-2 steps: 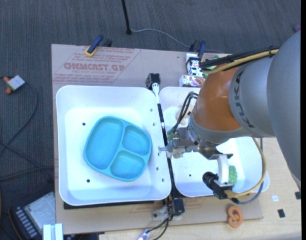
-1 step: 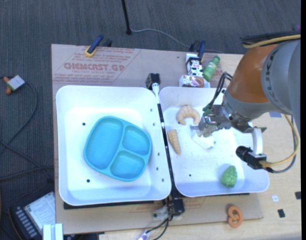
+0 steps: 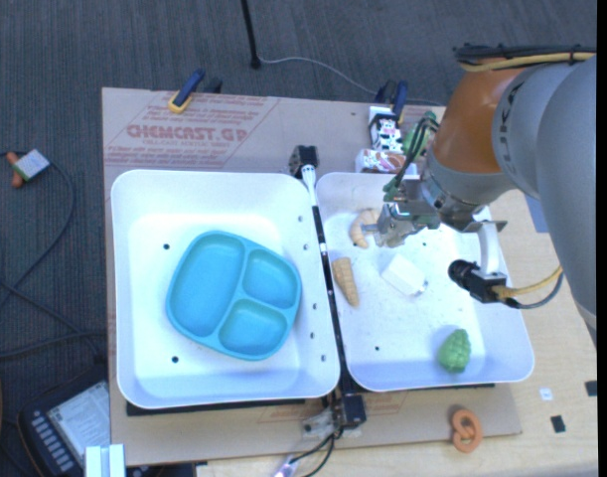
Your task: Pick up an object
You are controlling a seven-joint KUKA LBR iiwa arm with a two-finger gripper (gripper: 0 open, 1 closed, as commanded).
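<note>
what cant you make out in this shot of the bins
- Hand: in the camera view it sits low over the right bin, but whether its fingers are open or shut is too small and cluttered to tell.
- Tan object beside the hand: partly covered by it, so contact is unclear.
- Arm: cut off by the top and right edges.
- Small box behind the right bin: label too small to read.

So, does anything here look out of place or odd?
One thing does: a small orange ring-shaped item lies on the cardboard outside the right bin, near its front corner. The green object, white block and cone-shaped piece all lie inside that bin.
</note>
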